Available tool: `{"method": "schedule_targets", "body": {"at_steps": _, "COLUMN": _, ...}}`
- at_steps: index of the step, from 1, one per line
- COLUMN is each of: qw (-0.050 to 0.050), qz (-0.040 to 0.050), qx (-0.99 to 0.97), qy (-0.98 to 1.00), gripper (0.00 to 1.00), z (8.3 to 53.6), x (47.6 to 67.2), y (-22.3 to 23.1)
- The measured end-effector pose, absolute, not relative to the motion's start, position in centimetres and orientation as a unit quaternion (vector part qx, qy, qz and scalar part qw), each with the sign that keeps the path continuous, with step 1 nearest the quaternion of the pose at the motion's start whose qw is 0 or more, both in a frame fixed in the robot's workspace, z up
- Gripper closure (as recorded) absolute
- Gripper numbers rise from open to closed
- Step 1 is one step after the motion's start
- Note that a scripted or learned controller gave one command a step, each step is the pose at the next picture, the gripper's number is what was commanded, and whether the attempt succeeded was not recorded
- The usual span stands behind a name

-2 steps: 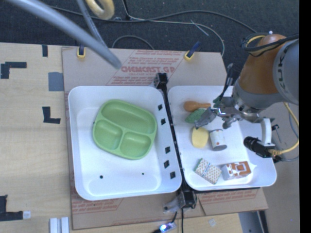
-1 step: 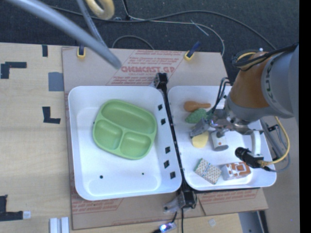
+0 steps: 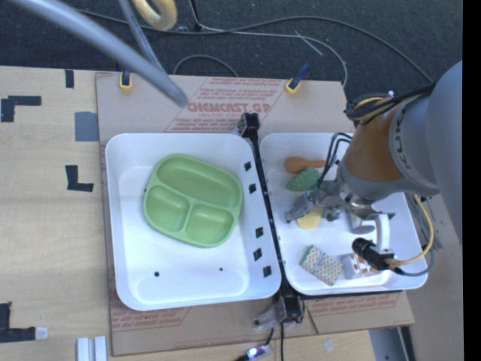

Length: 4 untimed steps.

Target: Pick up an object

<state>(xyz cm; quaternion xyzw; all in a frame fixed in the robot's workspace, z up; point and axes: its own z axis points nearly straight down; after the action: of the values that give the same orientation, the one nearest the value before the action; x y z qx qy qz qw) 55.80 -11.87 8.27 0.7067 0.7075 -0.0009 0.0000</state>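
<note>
Two shallow white plastic bins are seen side by side on a cardboard sheet (image 3: pixel 225 104) laid over the wooden bench (image 3: pixel 45 201). In the left bin (image 3: pixel 120 224) a green plate (image 3: pixel 194 200) with three compartments and rounded corners is lying flat, slightly turned, in the upper half; bare smooth floor is left below it and along the left wall. A black divider strip (image 3: pixel 259 201) is set between the bins. In the right bin (image 3: pixel 409 280) small objects are grouped: a tan wooden spoon (image 3: pixel 301 162) near the top, a dark green leaf-shaped piece (image 3: pixel 304 179) just below it, a pale yellow piece (image 3: pixel 308 220) at the middle, a patterned block (image 3: pixel 322 265) with speckled faces near the front wall, and a small box (image 3: pixel 357 265) beside it. The end effector (image 3: pixel 312 205) is lowered over the yellow piece, just beside the green one; whether it is wide, narrow or gripping cannot be told. The grey arm with its orange band (image 3: pixel 372 156) covers the bin's right half, so little open room is left there.
</note>
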Motion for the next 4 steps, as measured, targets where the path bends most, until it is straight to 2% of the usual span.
{"method": "schedule_targets", "body": {"at_steps": 1, "qw": 0.000, "qz": -0.0008, "qx": 0.706, "qy": 0.708, "gripper": 1.00, "z": 9.5, "x": 55.8, "y": -11.9}}
{"method": "schedule_targets", "body": {"at_steps": 4, "qw": 0.002, "qz": 0.0013, "qx": 0.706, "qy": 0.708, "gripper": 1.00, "z": 24.8, "x": 56.2, "y": -11.5}}
